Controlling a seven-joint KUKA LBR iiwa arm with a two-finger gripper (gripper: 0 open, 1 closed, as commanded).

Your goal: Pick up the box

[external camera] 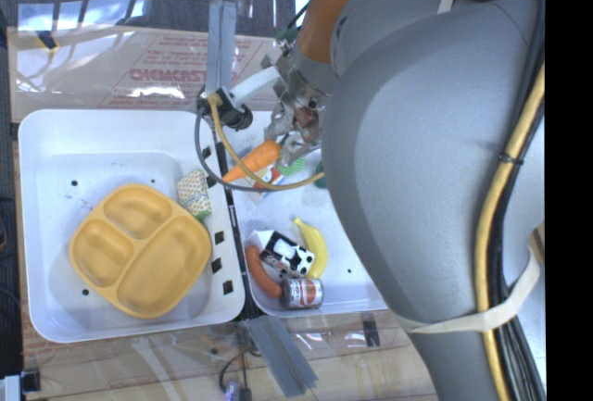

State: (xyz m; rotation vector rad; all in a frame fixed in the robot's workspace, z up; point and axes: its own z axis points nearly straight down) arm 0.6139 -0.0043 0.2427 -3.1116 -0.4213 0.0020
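I am watching the gripper [295,126] hanging low over the far end of the right bin [357,293], with the bulky grey arm [435,158] covering most of that bin. I cannot tell how the claw is set, because the wrist hardware and cables are crowding it.

The box, as I am reading it, is the small carton with black and white patches [285,255], lying tilted in the near part of the right bin, well apart from the gripper. It is touching the banana [313,246] on one side and sitting just beside the hot dog [261,271] and the soda can [303,294].

My worry is the crowding: a descent there could be catching the banana or can instead, or pushing the carton aside. The gripper is also sitting right over the carrot [256,161], so a close here would be grabbing the wrong thing.

The carton is looking flat-sided and printed, the can shiny and round, the banana smooth and curved. In the left bin [46,205], a glossy yellow divided plate [139,249] is lying beside a small patterned item [194,191].
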